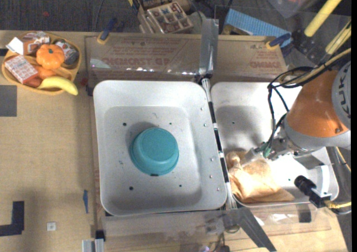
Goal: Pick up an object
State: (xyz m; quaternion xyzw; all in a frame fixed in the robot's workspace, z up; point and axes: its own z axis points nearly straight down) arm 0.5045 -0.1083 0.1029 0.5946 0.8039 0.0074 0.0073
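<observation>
Bins first: camera view shows two white bins side by side, left bin [111,100] and right bin [234,97]. In the left bin sits a teal bowl [155,151], upside down, roughly centred, well apart from the arm. In the right bin's near-left corner lies a tan crumpled item [257,181] — looks like a paper bag or soft cloth, can't say which — touching the wall between the bins.

The arm [318,114] reaches in from the right, orange band over the right bin. The gripper [266,152] sits low, just above or at the tan item's upper edge. I cannot tell how the jaws stand; wrist and cables hide them, and nothing is seen held.

Judgement: you're at the approach/descend step on the tan item, grasp not confirmed. To do it well, come straight down over the item's bulk, not its thin edge; keep off the bin wall. Soft stuff may slip or bunch, so close fully, lift slowly, and verify the hold before clearing the rim.

Off to the far left, a fruit tray [39,64] on the bench — not involved.
</observation>
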